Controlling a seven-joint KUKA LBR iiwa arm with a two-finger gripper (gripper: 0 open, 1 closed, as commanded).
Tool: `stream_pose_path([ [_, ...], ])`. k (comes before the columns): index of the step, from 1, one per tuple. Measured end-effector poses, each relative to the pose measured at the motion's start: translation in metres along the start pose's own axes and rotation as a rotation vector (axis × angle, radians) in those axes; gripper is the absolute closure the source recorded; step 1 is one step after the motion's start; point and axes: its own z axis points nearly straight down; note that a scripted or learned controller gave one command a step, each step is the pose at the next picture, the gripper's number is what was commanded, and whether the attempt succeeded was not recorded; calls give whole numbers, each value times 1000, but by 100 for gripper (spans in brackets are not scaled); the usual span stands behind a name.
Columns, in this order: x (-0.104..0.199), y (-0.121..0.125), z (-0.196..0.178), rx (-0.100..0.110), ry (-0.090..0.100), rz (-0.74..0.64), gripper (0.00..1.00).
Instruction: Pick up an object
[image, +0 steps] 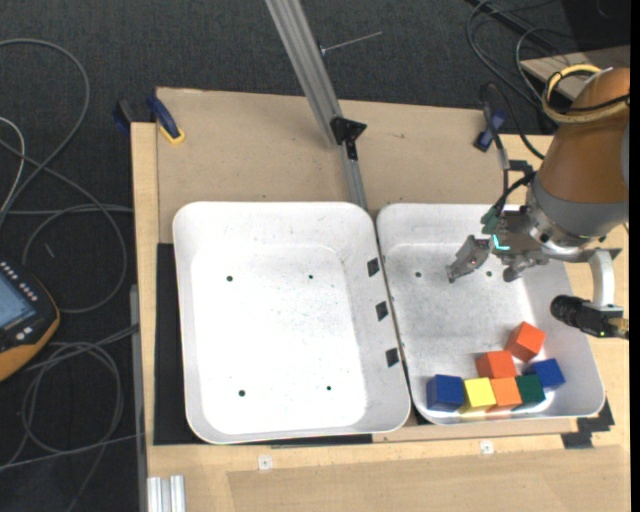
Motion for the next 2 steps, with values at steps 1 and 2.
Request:
stream_pose_path([
  [1,0,1,-2,-5,-1,0,0],
  [2,1,-8,45,0,0,1,0],
])
